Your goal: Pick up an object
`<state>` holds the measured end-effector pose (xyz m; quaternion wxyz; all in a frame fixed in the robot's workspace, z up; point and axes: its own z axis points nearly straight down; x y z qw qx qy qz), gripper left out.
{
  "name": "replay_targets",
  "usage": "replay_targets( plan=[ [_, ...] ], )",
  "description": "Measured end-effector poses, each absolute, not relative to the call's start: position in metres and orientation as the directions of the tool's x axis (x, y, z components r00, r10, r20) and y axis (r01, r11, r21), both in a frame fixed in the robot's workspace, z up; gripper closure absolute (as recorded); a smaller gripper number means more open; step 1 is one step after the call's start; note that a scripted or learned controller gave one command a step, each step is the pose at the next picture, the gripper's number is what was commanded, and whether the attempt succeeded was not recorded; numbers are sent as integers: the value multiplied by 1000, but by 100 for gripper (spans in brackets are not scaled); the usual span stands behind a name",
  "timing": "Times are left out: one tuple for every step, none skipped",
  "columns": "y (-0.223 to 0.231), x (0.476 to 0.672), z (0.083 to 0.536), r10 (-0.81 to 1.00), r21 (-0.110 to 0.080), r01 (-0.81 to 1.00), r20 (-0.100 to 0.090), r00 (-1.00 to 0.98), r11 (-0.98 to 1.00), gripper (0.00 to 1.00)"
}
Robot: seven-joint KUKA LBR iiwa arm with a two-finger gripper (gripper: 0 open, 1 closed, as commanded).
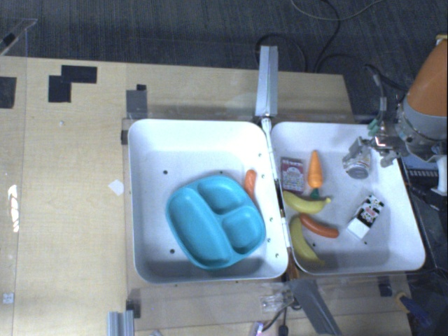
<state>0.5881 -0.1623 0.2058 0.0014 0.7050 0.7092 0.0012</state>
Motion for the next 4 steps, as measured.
replay_targets(
  plan=[
    [-206, 609, 125, 1000, 3, 1000, -1, -12, 12, 0],
    [-203, 621, 88, 999, 9, 999, -1, -32, 32, 0],
    [-203, 624, 101, 999, 17, 999, -5, -36, 36, 100],
    [-206, 580, 212, 997, 7, 997, -3, -73, 73, 100]
  ],
)
